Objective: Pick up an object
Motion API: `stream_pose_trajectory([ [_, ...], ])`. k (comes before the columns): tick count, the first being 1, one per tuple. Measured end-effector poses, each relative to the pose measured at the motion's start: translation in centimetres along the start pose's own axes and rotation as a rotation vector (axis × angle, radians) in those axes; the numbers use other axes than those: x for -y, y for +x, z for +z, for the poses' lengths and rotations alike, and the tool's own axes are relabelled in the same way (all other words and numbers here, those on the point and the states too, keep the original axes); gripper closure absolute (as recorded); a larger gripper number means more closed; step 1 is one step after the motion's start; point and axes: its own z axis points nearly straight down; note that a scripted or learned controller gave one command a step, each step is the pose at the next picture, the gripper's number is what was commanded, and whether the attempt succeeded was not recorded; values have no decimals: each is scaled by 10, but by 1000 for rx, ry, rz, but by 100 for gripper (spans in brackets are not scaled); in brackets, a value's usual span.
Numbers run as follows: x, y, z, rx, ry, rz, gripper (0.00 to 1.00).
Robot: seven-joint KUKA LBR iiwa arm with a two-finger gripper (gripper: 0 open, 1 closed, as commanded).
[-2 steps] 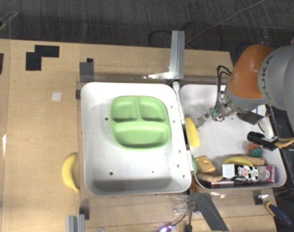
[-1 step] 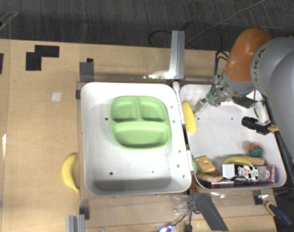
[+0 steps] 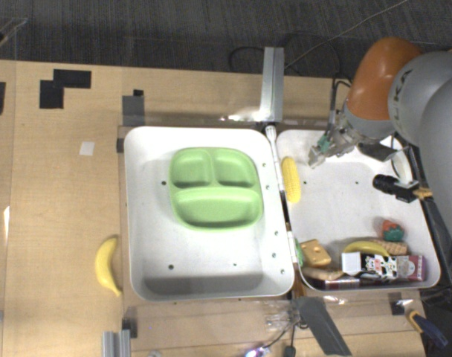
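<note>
The tabletop [image 3: 55, 222] carries 2 shallow white bins side by side. The left bin [image 3: 148, 199] holds a green divided tray [image 3: 213, 186], lying flat near its middle. The right bin [image 3: 345, 199] holds the small things: a corn cob [image 3: 290, 178] against its left wall, and along the near edge a cracker-like piece [image 3: 315, 253], a banana [image 3: 369, 247], a printed box [image 3: 378, 265] and a small red and teal item [image 3: 392, 230]. A second banana [image 3: 107, 265] lies on the tabletop, outside the left bin.

The grey arm [image 3: 427, 103] reaches in from the right, with the pincer [image 3: 324, 149] above the far corner of the right bin, apart from every object. How wide it stands I cannot tell.

The corn cob is the nearest candidate. It looks light and stiff, probably plastic, so rather smooth and apt to roll. I would take it across its middle, fingers astride the narrow width, though the bin wall just beside it leaves little room on that side.
</note>
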Motion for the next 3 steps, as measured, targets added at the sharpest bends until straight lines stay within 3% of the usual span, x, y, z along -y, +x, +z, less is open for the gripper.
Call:
stream_pose_trajectory([
  [1, 69, 16, 12, -3, 7, 93, 100],
  [2, 69, 15, 11, 0, 5, 93, 0],
  [3, -7, 0, 15, -5, 17, 114, 0],
])
